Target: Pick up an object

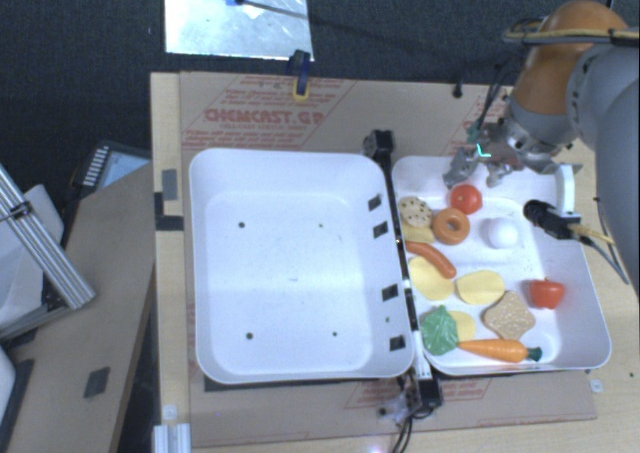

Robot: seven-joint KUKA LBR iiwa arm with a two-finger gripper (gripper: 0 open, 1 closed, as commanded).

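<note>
Carrot [492, 349] lies at the near rim of the right bin [590, 341]; the gripper [478, 169] hovers above the tomato [465, 198].
Jaws appear released, holding nothing; descending straight, centred on the tomato, should avoid the donut [451, 227] just beside it.

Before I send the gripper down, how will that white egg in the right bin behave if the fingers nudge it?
The white egg looks smooth and rounded, so it will probably roll or squirt sideways under an off-centre pinch. It sits on bare floor of the right bin, apart from the donut, so little would stop it. It is probably a light toy.
</note>
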